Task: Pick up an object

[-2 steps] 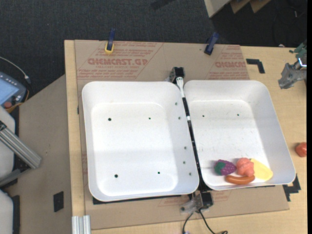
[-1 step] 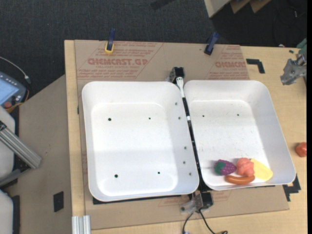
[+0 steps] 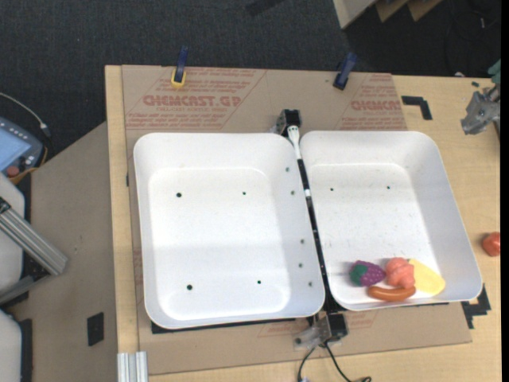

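Observation:
A small cluster of toy items lies in the near right corner of the right bin (image 3: 382, 157). It is made up of a purple lumpy piece (image 3: 367, 273), a pink-orange piece (image 3: 400, 270), a yellow piece (image 3: 428, 280) and a curved orange-red sausage shape (image 3: 390, 293). They touch one another, and the sausage shape lies along the bin's near wall.
The left bin (image 3: 215, 229) stands beside the right one, with a black divider strip (image 3: 306, 205) between them. A small orange thing (image 3: 491, 244) sits on the bench right of the bins. A grey metal piece (image 3: 481, 111) shows at the far right edge. Blue clamps (image 3: 344, 70) hold the cardboard at the back.

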Tool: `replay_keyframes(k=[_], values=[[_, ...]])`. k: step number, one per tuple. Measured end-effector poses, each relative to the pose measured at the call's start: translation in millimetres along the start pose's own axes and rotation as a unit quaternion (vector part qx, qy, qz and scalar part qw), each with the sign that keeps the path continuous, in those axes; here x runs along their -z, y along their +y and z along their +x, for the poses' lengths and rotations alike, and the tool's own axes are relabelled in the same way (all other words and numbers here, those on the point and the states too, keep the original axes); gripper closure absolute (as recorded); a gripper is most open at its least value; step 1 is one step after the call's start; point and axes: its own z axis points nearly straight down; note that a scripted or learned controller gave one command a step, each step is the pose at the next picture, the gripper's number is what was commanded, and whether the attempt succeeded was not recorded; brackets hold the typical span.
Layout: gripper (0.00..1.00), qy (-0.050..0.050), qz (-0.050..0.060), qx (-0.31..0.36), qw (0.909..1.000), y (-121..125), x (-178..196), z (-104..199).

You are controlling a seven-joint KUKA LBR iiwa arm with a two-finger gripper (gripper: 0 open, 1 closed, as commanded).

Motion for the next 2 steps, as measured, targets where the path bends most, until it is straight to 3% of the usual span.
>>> replay_keyframes(k=[1,2], values=[[1.00,-0.001,-0.002,0.000,1.0000,0.8,10.4,-0.2],[1.00,0.003,0.004,0.000,1.0000,20.4,-56.1,42.6]])
